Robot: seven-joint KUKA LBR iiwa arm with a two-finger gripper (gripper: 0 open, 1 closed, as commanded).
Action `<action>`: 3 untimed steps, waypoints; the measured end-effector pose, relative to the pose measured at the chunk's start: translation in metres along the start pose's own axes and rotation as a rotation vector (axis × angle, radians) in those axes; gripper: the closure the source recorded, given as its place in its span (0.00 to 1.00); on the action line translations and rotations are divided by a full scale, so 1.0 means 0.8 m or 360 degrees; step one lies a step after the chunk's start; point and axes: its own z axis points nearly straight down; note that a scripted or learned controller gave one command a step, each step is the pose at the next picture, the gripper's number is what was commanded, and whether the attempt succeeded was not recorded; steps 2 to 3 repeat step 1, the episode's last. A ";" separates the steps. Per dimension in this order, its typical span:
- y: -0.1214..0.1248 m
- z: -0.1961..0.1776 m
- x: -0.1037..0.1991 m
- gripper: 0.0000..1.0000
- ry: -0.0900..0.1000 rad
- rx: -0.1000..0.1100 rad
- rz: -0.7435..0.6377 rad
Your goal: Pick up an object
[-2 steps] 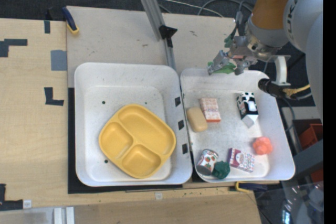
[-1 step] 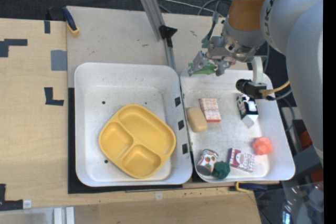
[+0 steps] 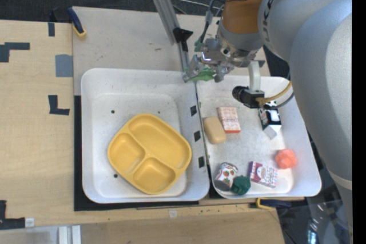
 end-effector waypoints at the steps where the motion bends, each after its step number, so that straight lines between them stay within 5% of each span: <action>1: -0.011 -0.014 0.069 1.00 0.0001 0.0000 0.0000; 3: -0.011 -0.014 0.069 1.00 0.0001 0.0000 0.0000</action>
